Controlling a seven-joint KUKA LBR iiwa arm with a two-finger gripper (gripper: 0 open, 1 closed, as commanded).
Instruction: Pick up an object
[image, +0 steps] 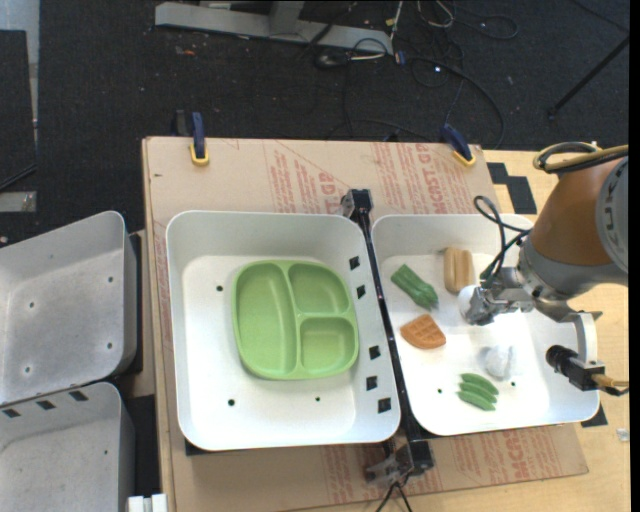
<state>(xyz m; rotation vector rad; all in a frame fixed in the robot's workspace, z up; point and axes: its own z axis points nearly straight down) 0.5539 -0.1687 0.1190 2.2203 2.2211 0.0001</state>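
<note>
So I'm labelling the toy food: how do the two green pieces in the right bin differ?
The upper green piece lies near the bin's left wall, beside the tan bread piece; the lower green piece lies near the front edge. The upper one is a darker, duller green and looks chunky; the lower one is brighter and looks like ridged pods. Both lie flat and slanted in the right bin, apart from the gripper.

Smooth plastic on rough board

The green plate (296, 320) looks like smooth, matt plastic. Both white bins (200, 400) look smooth and a bit shiny. The brown board (280, 170) under them looks like rough cardboard.
</note>
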